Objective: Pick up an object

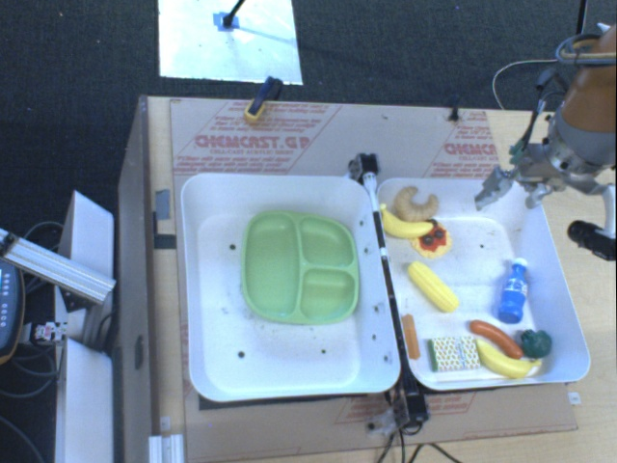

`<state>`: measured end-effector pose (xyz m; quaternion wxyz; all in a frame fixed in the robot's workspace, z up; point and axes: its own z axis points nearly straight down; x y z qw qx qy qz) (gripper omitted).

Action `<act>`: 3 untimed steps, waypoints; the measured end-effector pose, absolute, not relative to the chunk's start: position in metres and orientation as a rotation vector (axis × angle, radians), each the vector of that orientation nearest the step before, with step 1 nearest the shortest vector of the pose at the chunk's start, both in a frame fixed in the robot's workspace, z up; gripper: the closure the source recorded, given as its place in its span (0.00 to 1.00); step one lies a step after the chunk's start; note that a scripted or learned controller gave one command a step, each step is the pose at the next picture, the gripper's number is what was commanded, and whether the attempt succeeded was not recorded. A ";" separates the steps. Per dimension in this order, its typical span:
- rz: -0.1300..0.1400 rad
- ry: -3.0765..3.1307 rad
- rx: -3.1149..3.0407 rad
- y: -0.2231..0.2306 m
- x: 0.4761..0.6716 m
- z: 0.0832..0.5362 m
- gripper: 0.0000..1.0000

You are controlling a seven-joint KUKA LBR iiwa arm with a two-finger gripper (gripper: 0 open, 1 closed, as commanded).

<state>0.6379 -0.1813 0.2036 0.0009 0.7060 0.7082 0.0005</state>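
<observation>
Over the far right corner of the right-hand shallow white bin point(564, 287), the grey two-finger gripper point(511, 193) hangs with its fingers spread apart and nothing between them. Below it lie a tan croissant point(415, 202), two yellow bananas point(405, 227) point(505, 358), a corn cob point(432, 286), a blue plastic bottle point(513, 290) and a red sausage point(496, 338). The left bin point(207, 258) holds a green divided plate point(299, 264).
</observation>
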 end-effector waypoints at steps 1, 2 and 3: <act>0.001 2.227 2.216 -0.129 0.613 0.142 0.00; 0.001 2.226 2.217 -0.092 0.635 0.098 0.00; 0.003 2.227 2.214 -0.092 0.636 0.109 1.00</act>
